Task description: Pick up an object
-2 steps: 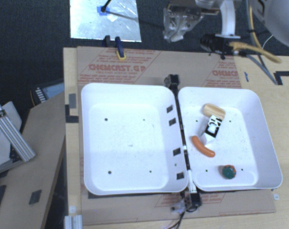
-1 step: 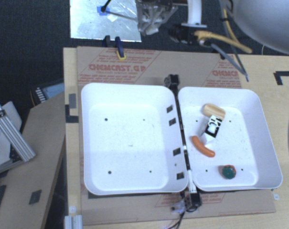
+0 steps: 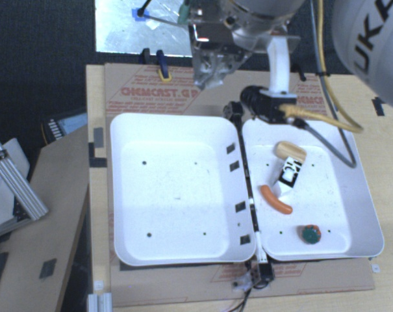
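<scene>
The pale wooden bench (image 3: pixel 95 103) carries a brown cardboard sheet printed with red lettering (image 3: pixel 151 91), and on that sheet sit two shallow white plastic bins side by side. Taking the sheet as the landmark, the left white bin (image 3: pixel 173 194) covers its left half and the right white bin (image 3: pixel 339 194) its right half, their inner edges touching along a row of dark clips (image 3: pixel 241 207). At the sheet's far edge stand a blue and a yellow clamp (image 3: pixel 162 65).

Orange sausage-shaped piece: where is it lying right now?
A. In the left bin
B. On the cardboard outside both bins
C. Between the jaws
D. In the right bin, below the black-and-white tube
D: the orange sausage-shaped piece lies on the right bin floor, just below the black-and-white tube.
</scene>
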You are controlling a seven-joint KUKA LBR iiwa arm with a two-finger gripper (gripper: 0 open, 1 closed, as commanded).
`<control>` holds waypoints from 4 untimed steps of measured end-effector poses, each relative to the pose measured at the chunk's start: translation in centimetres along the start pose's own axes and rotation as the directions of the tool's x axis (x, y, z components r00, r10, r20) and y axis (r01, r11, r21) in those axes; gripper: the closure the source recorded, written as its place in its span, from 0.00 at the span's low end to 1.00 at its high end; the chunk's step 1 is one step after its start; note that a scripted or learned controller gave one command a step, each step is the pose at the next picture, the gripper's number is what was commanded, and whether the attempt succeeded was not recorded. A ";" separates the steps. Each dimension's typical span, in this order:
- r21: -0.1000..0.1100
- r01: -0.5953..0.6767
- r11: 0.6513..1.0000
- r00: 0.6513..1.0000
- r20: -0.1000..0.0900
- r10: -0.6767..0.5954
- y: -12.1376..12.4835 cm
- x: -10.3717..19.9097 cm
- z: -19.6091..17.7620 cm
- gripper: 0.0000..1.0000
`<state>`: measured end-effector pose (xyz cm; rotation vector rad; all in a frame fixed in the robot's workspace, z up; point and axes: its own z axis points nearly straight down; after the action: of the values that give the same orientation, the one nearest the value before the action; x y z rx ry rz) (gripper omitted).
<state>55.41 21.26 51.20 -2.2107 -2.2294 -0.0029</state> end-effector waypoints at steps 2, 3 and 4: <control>-0.007 -0.020 1.000 1.000 0.005 0.020 -7.0 -19.6 7.5 1.00; -0.006 0.002 1.000 1.000 0.000 -0.002 -4.9 -11.9 5.6 1.00; 0.005 -0.011 1.000 1.000 0.004 0.011 -7.0 -16.1 13.7 1.00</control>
<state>48.56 5.13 37.49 -2.2220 -2.2166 0.0072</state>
